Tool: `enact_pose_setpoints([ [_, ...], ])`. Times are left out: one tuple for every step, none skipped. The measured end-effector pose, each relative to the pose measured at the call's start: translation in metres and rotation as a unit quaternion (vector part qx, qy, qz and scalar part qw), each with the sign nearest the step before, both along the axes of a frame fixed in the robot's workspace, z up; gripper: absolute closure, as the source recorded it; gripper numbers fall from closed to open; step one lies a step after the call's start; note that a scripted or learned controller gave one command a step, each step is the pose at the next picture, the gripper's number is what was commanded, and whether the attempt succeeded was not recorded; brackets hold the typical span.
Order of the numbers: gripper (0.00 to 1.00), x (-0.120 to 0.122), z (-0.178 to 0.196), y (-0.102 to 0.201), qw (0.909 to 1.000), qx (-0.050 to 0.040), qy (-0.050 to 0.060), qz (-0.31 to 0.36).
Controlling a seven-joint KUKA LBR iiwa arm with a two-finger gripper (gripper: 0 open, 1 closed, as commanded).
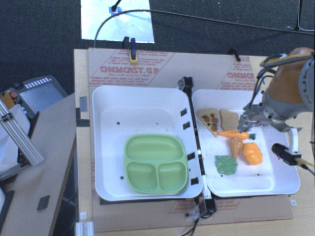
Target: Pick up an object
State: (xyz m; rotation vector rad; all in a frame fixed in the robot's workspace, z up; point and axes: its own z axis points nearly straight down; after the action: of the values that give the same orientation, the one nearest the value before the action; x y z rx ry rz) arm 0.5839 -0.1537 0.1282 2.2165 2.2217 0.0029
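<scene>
The right bin (283, 183) holds toy food: a pizza slice (209, 119), a tan bread slice (228, 119), an orange carrot (233, 134), an orange cone-shaped piece (236, 145), a yellow-orange pumpkin-like piece (252, 153) and a green leafy piece (226, 164). My gripper (245, 127) reaches in from the right and hangs low over the carrot's right end, just right of the bread. Nothing shows between its fingers.
The left bin (108, 107) holds a green divided tray (156, 162). A black clip strip (193, 132) runs along the seam between the bins. A grey device (39, 95) and a metal rail (19, 136) lie on the side table at left.
</scene>
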Motion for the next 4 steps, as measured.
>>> enact_pose_setpoints([
  [1.00,-0.001,0.043,-0.003,1.0000,0.0002,0.000,0.000],
  [1.00,0.000,0.095,-0.003,1.0000,-0.0001,0.000,0.001],
  [1.00,-0.009,0.104,0.046,1.0000,0.0009,0.001,0.002],
  [1.00,-0.010,0.095,0.093,1.0000,0.0008,0.001,0.003],
])
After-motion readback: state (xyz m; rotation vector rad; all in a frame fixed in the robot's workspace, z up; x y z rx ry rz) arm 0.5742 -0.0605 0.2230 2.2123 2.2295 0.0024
